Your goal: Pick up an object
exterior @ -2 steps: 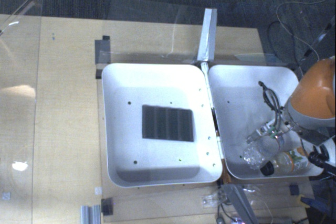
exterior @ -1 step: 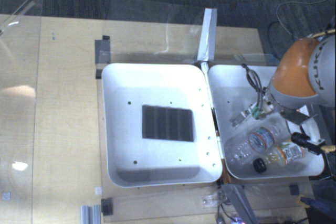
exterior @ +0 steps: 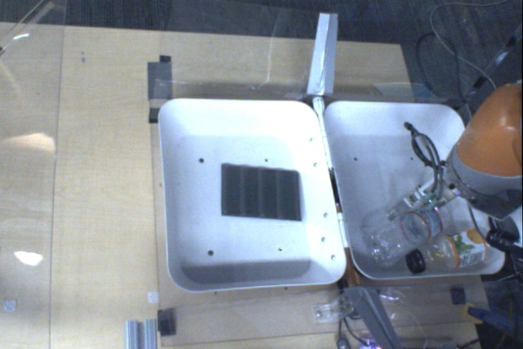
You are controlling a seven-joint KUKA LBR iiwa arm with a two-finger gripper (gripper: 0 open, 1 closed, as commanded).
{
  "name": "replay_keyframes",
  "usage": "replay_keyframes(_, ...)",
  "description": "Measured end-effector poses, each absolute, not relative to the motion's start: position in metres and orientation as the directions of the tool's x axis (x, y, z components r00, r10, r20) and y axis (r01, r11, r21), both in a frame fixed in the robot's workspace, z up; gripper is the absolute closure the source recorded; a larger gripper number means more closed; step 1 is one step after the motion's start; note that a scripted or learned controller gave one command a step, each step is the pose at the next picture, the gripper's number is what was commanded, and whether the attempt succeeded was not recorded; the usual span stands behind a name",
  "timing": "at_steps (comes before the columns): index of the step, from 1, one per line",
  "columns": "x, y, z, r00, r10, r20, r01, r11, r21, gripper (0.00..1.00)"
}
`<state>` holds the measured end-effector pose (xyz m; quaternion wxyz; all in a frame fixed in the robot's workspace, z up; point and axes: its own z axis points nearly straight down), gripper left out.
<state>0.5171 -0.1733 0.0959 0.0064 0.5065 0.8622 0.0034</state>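
arm (exterior: 490, 147): over right bin (exterior: 368, 135)
gripper (exterior: 426, 204): low among clutter, grip state cannot tell
bottle (exterior: 453, 252): lying near front wall

Two white bins: left bin (exterior: 176, 176) and right bin (exterior: 359, 143), side by side on one bench (exterior: 90, 176). One dark ribbed mat (exterior: 261, 192) in the left bin. In the right bin, one clear cup (exterior: 384, 237), one bottle (exterior: 449, 252) with a black cap, and one looped black cable (exterior: 421, 145). One arm (exterior: 494, 143), one gripper (exterior: 429, 200).
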Motion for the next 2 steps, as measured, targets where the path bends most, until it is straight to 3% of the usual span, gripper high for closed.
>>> replay_keyframes(1,0.5212,-0.1711,0.108,-0.488,0.873,-0.012,0.873,0.488,0.022,1.0)
replay_keyframes(2,0.5211,-0.1713,0.1081,-0.487,0.873,-0.012,0.873,0.487,0.022,0.0)
